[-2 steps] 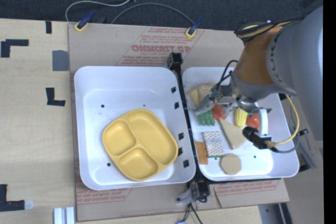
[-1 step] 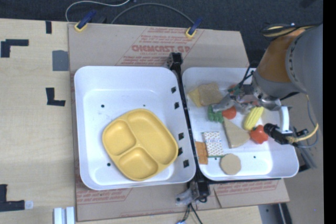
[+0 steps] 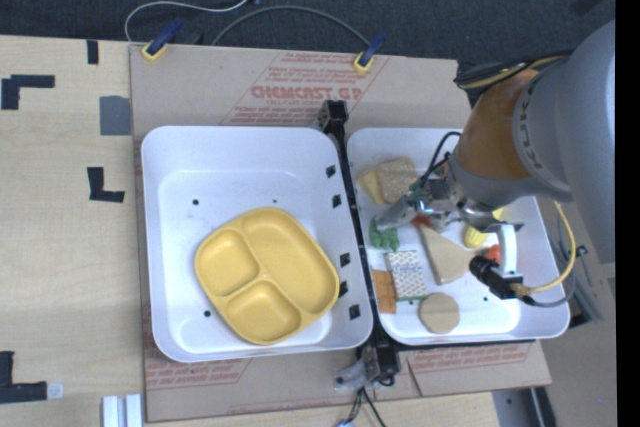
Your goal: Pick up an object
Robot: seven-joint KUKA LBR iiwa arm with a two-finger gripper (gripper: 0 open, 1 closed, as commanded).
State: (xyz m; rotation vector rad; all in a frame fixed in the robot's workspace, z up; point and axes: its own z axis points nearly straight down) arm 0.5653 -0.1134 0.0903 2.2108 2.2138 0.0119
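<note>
Yellow tray (image 3: 266, 273) fills left bin (image 3: 165, 165); gripper (image 3: 432, 211) crowds right bin (image 3: 545, 320).

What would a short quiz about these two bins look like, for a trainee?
1. True or false: the yellow tray lies in the left bin.
2. Which bin does the arm hang over? A. left bin B. right bin
3. Fill in: the tray has ___ compartments.

Key: 1 true; 2 B; 3 three.
</note>
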